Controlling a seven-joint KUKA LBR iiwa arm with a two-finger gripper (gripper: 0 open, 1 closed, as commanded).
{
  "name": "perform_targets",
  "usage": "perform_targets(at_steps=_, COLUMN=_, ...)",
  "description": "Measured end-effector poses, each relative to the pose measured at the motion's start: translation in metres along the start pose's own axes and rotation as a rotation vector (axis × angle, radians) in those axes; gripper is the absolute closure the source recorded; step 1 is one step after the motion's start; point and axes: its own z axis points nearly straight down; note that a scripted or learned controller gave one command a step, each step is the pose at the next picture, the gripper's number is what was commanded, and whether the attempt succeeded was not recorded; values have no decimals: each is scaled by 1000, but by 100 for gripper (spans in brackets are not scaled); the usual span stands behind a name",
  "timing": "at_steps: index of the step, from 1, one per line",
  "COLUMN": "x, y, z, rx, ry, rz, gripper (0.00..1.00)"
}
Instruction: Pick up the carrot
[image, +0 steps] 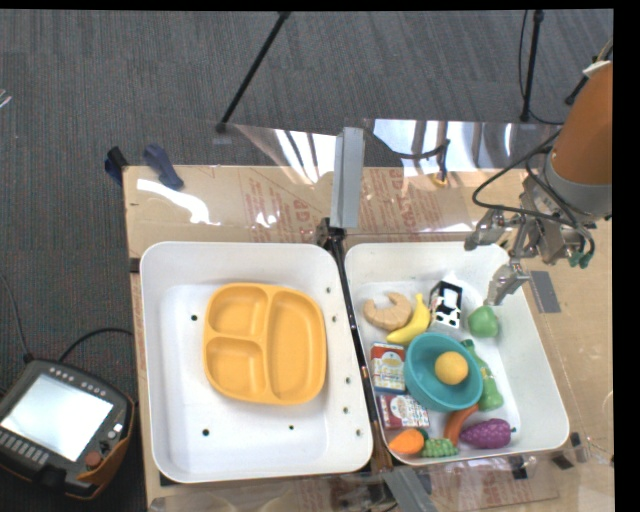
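Orange carrot (461, 421) near bin (556, 395) front edge, crowded | claw (505, 285) open, above, apart

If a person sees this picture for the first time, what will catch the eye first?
Most likely the yellow divided plate, alone in the left bin. Next, the crowd of toy foods in the right bin, around a teal bowl holding an orange ball. The claw hovers over that bin's far right corner, near a green fruit.
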Motion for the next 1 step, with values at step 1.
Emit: perform_targets(at_steps=1, x=35, y=-3, z=89, rx=-3, ry=12, rz=44, gripper=0)
